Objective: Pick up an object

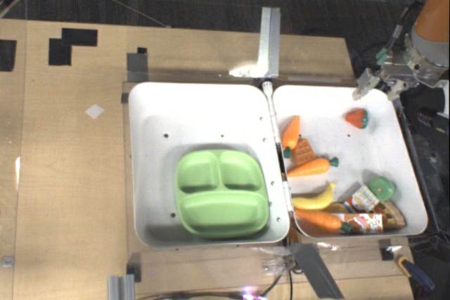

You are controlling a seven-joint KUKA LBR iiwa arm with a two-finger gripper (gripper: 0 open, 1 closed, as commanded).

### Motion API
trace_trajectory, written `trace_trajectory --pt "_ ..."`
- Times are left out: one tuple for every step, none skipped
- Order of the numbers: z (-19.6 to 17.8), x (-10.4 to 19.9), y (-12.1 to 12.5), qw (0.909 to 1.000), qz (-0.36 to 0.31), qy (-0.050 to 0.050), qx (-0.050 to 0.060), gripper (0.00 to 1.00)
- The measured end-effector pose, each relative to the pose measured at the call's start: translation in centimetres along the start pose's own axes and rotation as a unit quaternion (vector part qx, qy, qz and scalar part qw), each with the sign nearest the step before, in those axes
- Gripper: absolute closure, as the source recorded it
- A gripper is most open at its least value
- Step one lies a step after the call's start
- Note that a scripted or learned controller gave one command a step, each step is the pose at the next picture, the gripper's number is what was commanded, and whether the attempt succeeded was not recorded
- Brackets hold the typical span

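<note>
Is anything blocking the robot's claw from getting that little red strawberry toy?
Nothing visible does. The two-finger gripper hangs at the right white bin's far corner, and the small red strawberry toy lies just below it on bare bin floor, apart from the other toys.

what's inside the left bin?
Only a green divided tray lies in the left bin, toward its near edge, its three compartments bare. Whatever is beneath the tray is covered.
</note>
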State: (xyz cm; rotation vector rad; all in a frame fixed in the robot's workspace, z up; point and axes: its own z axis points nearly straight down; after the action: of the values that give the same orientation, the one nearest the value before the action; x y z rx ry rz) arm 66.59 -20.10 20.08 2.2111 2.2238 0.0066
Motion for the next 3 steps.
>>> trace_trajectory --pt "10.1 0.0 0.5 0.9947 0.103 0.001 -0.001 0.0" --pt "10.8 0.5 0.6 0.9944 0.106 -0.001 -0.002 0.0" --pt "9.6 0.6 0.9 0.9948 0.102 -0.002 -0.006 1.0"
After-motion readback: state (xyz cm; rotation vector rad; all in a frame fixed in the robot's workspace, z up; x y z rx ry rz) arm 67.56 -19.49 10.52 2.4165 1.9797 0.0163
